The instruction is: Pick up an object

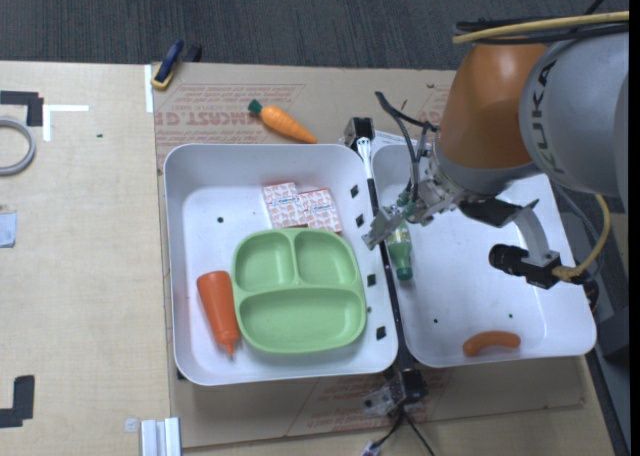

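A small green bottle (402, 256) is seen by the left wall of the right bin (560, 339), just under the end effector (398, 216). Whether the end effector is spread or pinching cannot be told. The bottle should be gripped around its middle and lifted straight up, away from the wall.

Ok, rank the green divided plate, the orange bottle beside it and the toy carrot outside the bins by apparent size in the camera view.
1. green divided plate
2. orange bottle
3. toy carrot, which looks slightly smaller than the bottle
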`<state>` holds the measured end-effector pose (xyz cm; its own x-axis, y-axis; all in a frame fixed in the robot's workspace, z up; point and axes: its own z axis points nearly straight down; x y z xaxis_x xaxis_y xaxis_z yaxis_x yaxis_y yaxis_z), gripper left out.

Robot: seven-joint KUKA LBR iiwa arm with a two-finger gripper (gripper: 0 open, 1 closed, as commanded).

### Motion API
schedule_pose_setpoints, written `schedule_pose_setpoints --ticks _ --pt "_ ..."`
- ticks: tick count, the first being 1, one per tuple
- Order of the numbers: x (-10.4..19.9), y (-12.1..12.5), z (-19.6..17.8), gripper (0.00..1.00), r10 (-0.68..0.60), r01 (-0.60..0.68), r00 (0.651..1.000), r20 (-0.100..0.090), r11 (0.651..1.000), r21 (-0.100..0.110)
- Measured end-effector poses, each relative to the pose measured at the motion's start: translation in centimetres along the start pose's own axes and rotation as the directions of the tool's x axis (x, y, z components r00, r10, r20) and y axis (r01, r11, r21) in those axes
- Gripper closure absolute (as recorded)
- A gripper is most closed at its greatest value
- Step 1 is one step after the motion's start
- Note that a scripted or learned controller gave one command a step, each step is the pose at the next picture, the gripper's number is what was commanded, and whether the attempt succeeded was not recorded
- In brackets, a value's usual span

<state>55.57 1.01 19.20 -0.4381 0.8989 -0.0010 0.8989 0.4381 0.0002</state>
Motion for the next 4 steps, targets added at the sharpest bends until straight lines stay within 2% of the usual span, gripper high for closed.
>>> schedule_pose_setpoints --ticks 1,2,3,4 --pt "0.0 0.0 0.0 0.00 0.000 0.000 1.000 0.000 1.000 0.000" --pt "-5.0 9.1 0.0 0.00 0.010 -0.010 1.000 0.000 1.000 0.001" --pt "5.9 5.1 0.0 0.00 0.026 -0.026 1.000 -0.001 1.000 0.002" --pt "7.2 9.5 9.5 0.00 -0.126 0.126 0.992 0.003 0.992 -0.007"
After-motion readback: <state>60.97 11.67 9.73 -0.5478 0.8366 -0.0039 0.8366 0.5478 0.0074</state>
